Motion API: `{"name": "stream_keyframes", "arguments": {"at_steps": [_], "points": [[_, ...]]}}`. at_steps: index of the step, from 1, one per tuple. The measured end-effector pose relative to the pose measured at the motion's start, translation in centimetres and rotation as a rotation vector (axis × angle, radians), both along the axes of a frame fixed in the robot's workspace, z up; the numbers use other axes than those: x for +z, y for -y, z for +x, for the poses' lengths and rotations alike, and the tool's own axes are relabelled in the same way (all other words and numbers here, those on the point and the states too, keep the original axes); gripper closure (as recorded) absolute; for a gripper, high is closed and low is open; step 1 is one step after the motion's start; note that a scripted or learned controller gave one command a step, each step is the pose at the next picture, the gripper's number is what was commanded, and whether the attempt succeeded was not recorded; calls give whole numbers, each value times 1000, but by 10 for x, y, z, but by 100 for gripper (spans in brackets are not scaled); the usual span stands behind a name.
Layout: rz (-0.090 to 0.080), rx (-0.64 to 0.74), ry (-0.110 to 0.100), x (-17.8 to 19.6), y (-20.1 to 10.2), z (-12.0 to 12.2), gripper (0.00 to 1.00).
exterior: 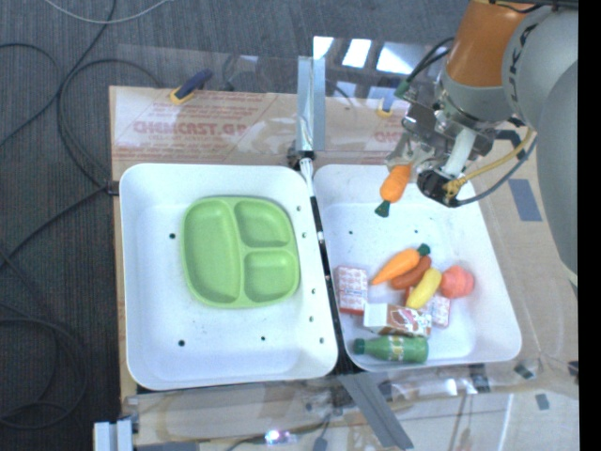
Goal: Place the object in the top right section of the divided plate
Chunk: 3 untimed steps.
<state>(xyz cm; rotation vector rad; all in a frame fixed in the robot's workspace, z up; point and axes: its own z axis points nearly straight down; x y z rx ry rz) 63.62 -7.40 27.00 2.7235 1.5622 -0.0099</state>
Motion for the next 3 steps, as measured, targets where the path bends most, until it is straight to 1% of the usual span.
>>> {"name": "stream_keyframes", "arguments": {"at_steps": [1, 2, 3], "points": [[3, 200, -1, -14, -4, 9, 100], [6, 127, -2, -88, -59, -42, 100], [7, 438, -1, -59, -117, -91, 100]]}}
